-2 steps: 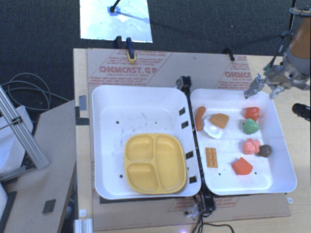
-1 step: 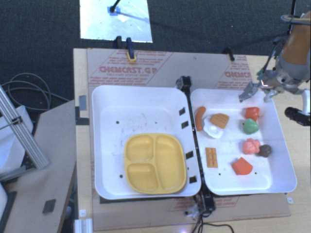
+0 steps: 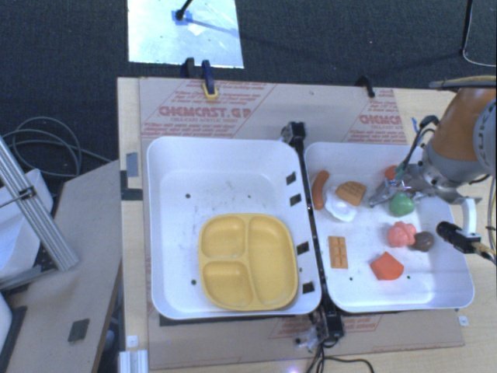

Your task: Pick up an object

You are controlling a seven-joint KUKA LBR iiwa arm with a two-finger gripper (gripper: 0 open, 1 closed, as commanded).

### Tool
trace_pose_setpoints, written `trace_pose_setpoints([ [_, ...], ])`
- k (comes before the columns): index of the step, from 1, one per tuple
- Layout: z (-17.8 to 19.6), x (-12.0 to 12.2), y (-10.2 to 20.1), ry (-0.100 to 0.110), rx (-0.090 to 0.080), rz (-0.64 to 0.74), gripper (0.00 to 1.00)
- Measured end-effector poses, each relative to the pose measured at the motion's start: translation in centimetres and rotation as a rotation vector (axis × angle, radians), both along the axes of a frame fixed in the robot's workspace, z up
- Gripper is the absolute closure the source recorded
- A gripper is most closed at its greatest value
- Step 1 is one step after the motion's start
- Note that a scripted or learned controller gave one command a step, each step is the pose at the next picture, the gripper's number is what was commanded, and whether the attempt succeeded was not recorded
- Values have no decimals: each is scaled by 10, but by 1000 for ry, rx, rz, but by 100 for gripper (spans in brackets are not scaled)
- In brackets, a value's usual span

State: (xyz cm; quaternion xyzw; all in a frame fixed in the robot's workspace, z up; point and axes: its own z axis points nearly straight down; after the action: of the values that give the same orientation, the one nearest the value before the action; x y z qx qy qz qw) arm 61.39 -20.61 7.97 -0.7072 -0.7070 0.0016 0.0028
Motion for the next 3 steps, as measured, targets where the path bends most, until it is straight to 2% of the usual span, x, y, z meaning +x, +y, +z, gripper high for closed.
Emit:
trace_pose_setpoints([
  [1,7,57,1,-8,-2,6,0],
  [2,18,57,0,-14,-4,7,100],
  [3,7,12,54,-11,-4,6,100],
])
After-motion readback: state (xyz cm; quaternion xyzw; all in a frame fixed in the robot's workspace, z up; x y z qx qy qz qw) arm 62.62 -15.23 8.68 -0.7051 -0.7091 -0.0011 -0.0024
